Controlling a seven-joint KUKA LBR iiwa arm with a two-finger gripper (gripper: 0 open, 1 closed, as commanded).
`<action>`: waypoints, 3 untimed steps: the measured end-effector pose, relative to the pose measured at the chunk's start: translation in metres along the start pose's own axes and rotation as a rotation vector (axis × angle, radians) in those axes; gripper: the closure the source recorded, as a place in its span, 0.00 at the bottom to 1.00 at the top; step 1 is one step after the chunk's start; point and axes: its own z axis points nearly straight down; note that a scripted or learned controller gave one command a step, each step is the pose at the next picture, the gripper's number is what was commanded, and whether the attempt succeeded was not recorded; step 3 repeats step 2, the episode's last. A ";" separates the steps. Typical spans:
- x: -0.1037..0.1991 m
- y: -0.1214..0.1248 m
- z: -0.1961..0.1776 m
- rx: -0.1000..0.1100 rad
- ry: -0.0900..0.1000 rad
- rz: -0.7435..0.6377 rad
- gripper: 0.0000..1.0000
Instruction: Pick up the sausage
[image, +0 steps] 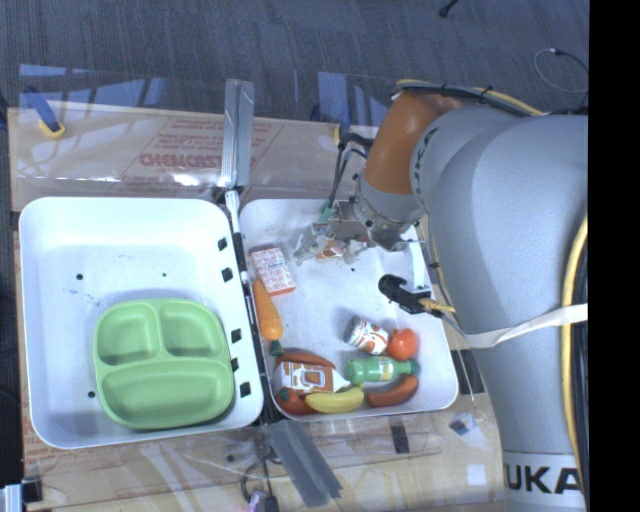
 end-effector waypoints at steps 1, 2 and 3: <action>0.000 0.000 0.000 0.000 0.000 0.000 0.00; 0.000 0.000 0.000 0.000 0.000 0.000 0.00; 0.000 0.000 0.000 0.000 0.000 0.000 0.00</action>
